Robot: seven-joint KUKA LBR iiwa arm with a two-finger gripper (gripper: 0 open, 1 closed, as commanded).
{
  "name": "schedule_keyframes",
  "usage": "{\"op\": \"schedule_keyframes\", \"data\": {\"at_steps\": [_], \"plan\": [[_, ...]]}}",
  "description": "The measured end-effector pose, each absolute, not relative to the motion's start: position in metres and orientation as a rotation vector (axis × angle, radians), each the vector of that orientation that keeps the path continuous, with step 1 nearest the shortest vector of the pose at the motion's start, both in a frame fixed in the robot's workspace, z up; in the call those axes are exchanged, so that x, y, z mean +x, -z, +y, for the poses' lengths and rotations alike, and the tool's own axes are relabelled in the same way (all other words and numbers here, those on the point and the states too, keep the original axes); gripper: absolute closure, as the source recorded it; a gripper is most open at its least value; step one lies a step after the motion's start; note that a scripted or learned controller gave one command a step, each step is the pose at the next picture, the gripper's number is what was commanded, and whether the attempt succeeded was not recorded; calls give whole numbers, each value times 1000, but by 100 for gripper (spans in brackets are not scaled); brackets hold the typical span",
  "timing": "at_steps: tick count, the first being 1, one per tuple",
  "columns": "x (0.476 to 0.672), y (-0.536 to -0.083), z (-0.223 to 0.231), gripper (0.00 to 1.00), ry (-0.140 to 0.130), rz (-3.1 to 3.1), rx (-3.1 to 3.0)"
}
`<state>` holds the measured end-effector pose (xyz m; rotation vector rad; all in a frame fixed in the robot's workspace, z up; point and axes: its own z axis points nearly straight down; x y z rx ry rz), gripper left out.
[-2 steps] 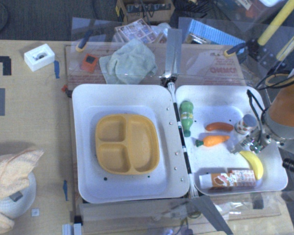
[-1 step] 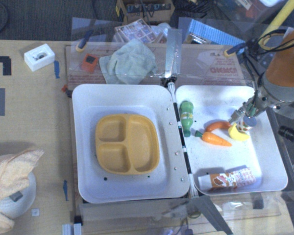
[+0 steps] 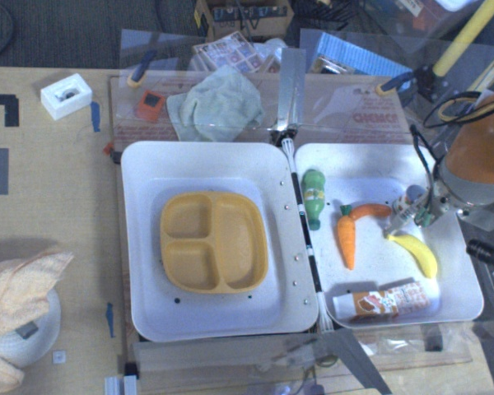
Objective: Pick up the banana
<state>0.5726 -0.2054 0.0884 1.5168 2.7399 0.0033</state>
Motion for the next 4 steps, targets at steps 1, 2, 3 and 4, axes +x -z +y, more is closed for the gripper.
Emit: {"op": "schedule_keyframes", "data": {"at_steps": [1,2,3,4], "plan": [[572,-87,-205,0,-3,2742,1518],[510,-88,-221,0,-10,2617,1732],[482,-88,-188,0,-5,2597,1756],[484,-99,-190,100,-8,2587,1757]]}}
